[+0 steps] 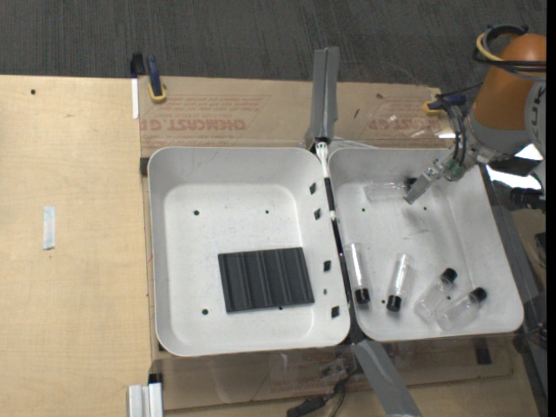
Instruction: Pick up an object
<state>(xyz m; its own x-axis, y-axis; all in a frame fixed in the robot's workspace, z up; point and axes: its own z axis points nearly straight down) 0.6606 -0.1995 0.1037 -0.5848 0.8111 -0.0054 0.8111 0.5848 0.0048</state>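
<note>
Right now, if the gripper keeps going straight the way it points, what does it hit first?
The gripper points down and left in the right bin. Likely first contact is the clear tube beside its tip, or the bin floor; depth is unclear from this view.

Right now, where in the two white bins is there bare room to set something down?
The left white bin has bare floor all around the black ribbed rectangular tray, widest behind it. The right white bin has bare floor mid-bin, between the gripper and the clear black-capped vials; its near edge is crowded with vials.
</note>
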